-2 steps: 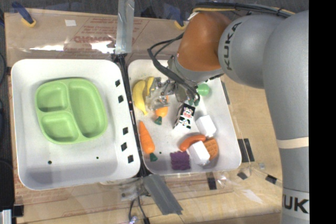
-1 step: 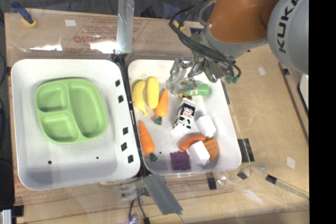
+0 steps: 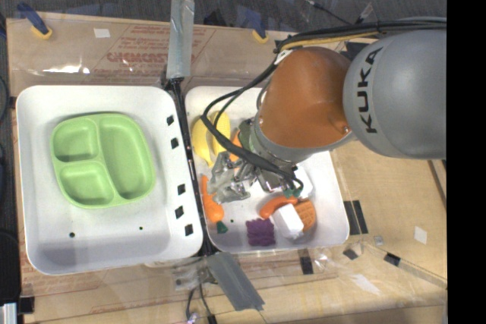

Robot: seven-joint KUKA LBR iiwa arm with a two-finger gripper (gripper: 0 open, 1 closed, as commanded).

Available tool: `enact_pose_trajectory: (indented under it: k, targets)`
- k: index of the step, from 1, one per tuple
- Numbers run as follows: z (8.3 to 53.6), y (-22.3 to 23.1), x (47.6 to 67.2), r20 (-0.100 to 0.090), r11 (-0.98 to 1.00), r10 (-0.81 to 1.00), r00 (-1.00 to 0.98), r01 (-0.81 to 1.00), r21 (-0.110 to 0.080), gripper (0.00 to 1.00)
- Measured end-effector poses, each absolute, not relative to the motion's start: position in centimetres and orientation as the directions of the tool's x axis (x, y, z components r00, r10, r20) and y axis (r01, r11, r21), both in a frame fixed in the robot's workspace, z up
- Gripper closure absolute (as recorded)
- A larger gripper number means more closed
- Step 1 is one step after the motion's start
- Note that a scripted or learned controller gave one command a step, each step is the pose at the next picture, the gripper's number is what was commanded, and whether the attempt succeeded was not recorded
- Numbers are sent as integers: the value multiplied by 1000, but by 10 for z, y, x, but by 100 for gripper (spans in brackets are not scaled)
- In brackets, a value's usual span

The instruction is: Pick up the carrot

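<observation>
Since the hand (image 3: 230, 182) sits low in the right bin (image 3: 328, 177), just above the carrot (image 3: 211, 207) by the left wall, can't tell its grip. Crowded banana (image 3: 201, 139) and purple grapes (image 3: 260, 232) could get snagged instead.

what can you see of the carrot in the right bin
The carrot is small, orange and toy-like, with a green tip at its lower end. It lies along the right bin's left wall, near the front corner, pointing roughly front to back. The gripper hovers just right of its upper end; contact cannot be judged.
</observation>
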State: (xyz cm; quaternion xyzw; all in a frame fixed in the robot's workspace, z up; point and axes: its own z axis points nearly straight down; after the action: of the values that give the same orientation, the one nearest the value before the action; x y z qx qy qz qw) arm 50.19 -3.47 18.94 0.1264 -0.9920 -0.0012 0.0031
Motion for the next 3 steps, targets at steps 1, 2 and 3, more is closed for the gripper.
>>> enact_pose_trajectory:
  k: [1, 2, 3]
  targets:
    - [285, -100, 507, -6, 791, -612, -791, -612, -8, 100]
    - [284, -99, 507, -5, 790, -613, -790, -613, -5, 0]
    - [121, -112, 531, 8, 771, -637, -771, -636, 13, 0]
